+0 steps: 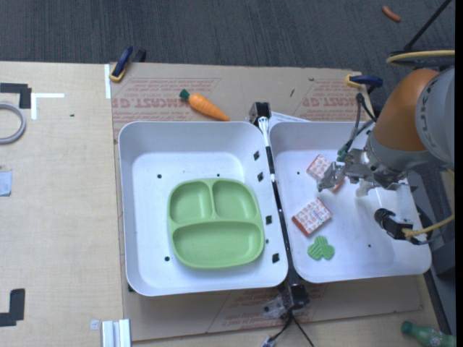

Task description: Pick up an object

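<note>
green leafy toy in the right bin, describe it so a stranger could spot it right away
Look in the right bin, near its front edge. The green leafy toy lies flat just below a patterned box, the one small green thing there.

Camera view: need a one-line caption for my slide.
Gripper low in the right bin beside two patterned boxes; green divided plate in the left bin.

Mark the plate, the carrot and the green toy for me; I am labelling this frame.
plate point(215, 224): camera view, on its centre divider.
carrot point(207, 107): camera view, mid orange body.
green toy point(320, 249): camera view, its middle.
</note>
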Controlling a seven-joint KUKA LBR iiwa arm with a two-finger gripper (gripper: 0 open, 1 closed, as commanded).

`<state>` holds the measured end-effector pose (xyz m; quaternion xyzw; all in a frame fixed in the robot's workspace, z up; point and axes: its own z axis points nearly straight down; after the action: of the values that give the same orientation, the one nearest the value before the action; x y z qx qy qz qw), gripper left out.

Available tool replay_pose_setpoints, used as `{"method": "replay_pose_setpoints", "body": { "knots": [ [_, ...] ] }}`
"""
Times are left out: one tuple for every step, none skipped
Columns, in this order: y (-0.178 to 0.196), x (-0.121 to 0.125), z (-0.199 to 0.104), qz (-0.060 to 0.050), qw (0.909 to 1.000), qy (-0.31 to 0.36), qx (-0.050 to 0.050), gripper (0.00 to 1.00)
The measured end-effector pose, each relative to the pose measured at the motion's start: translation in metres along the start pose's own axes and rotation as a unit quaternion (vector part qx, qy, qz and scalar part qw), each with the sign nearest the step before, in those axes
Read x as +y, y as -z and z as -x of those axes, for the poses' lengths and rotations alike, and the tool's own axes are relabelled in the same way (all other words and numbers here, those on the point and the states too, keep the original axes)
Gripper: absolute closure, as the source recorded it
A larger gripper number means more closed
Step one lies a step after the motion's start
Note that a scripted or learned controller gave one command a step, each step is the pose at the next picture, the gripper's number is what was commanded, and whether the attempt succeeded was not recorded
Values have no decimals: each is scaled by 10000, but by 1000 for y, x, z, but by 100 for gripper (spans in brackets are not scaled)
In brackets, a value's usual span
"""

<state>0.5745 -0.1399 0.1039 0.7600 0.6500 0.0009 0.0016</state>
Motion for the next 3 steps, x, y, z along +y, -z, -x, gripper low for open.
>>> {"method": "replay_pose_setpoints", "body": {
  "knots": [
    [-12, 22, -37, -19, 9989, 468, 2, 0],
    [-1, 23, -36, -14, 9989, 469, 0, 100],
    [-1, 23, -36, -14, 9989, 469, 0, 0]
  ]
}}
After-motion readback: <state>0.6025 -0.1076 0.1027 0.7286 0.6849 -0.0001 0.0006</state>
